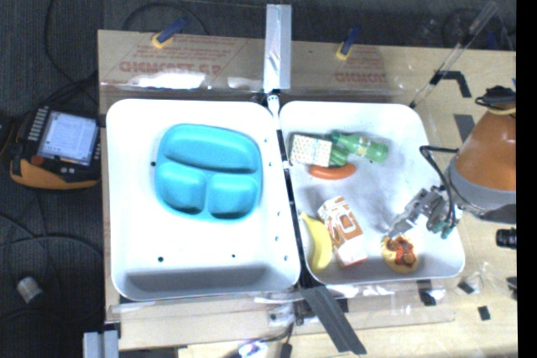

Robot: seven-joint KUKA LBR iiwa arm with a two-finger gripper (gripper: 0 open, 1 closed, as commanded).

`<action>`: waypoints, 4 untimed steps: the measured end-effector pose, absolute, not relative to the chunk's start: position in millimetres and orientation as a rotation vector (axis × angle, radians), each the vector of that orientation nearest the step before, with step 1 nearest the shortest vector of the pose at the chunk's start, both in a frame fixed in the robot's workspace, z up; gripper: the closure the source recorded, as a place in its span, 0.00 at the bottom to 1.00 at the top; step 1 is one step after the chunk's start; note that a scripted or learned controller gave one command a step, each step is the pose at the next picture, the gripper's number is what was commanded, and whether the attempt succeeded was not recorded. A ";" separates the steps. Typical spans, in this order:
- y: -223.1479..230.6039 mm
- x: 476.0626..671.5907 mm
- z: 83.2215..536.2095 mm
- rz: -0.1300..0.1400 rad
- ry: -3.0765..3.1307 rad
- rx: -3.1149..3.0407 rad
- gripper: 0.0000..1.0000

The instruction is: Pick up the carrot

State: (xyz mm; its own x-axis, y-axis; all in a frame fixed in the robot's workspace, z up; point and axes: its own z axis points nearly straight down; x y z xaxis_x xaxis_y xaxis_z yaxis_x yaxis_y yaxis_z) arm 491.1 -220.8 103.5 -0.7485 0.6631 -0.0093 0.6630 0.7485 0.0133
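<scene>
The carrot [333, 172] is a short orange-red stick lying flat in the upper middle of the right bin [393, 115], just below a green bottle [359, 148]. My gripper [417, 224] hangs over the lower right part of the same bin, well to the right of and below the carrot. It is open, with nothing between its fingers. It hovers just above a small orange and red lumpy item [400, 254] near the bin's front right corner.
A checkered packet [310, 150] lies left of the bottle. A banana [316, 241] and a white and orange carton [343, 231] sit at the bin's front left. The left bin [126, 205] holds a blue divided tray [207, 170].
</scene>
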 end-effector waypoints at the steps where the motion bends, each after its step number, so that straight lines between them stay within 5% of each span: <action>1: -218.8 496.0 97.0 0.005 3.074 0.474 1.00; 3: -191.3 485.1 286.0 0.001 2.950 1.076 1.00; 4: -178.1 513.1 268.2 0.001 3.056 0.722 1.00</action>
